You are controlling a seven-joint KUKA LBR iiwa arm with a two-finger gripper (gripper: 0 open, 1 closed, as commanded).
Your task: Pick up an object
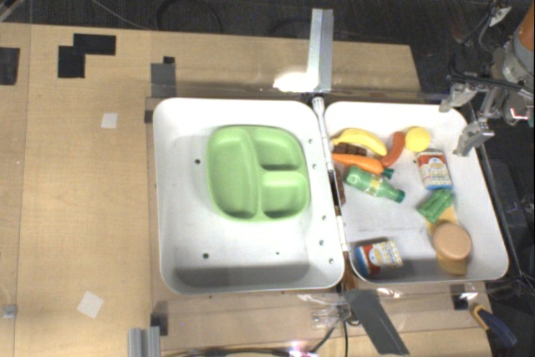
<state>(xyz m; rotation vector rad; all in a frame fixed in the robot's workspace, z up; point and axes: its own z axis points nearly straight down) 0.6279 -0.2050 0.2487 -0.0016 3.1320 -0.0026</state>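
The right bin point(493, 217) holds several small items: a banana point(361, 140), a lemon point(417, 138), a carrot point(358, 163), a green bottle point(374, 184), a red-and-white can point(433, 170), a green packet point(436, 203), a tan round block point(452, 247) and a lying can point(380, 255). My gripper point(468, 119) hangs over that bin's far right corner, right of the lemon. Its fingers stand open with nothing between them.
A green divided plate point(255, 171) lies in the left bin point(180, 247). A metal post point(321, 50) rises behind the wall between the two bins. Cables and dark floor lie to the right of the bench.
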